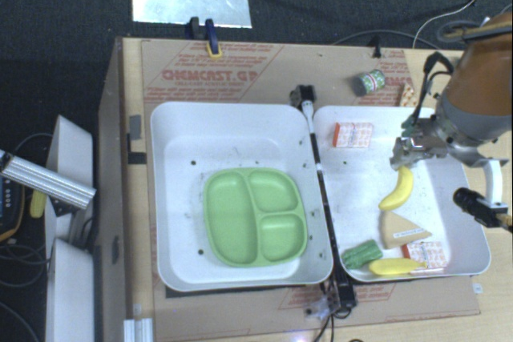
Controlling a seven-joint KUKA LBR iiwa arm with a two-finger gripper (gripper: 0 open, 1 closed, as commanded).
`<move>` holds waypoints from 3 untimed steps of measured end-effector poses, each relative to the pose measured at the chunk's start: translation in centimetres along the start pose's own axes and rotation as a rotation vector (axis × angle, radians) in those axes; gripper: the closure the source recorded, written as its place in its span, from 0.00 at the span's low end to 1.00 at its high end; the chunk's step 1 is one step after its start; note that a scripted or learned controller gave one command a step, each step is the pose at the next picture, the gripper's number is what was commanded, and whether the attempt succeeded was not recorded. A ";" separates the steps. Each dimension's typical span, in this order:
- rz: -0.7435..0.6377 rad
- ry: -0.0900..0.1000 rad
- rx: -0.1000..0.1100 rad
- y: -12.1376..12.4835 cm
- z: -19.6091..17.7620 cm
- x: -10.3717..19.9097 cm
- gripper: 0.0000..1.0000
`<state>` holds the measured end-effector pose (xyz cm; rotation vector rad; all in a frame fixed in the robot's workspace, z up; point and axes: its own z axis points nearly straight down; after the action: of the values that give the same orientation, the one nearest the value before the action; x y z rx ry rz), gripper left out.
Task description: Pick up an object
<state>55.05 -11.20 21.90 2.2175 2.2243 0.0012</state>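
The right bin (pixel 353 188) holds a yellow banana (pixel 398 191), a tan cheese wedge (pixel 403 231), a green pickle (pixel 361 253), a second yellow piece (pixel 393 266), a red-and-white packet (pixel 426 252) and a red-and-white box (pixel 353 134). My gripper (pixel 410 154) hangs over the right bin, just above the banana's upper end. The wrist's metal body hides the spot where gripper and banana meet.
The left bin (pixel 176 132) carries a green divided plate (pixel 255 217). A small green can (pixel 370 82) lies on the bench behind the right bin. A black cable and connector (pixel 478 207) hang off the arm over the right bin's right rim.
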 end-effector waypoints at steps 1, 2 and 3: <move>0.003 -0.001 0.002 -0.5 5.9 -4.4 0.00; 0.003 -0.001 0.002 -1.4 11.9 -9.5 0.00; 0.002 -0.001 0.000 -3.3 13.4 -9.5 0.00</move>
<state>51.84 -20.66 8.46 2.2195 2.2212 0.0009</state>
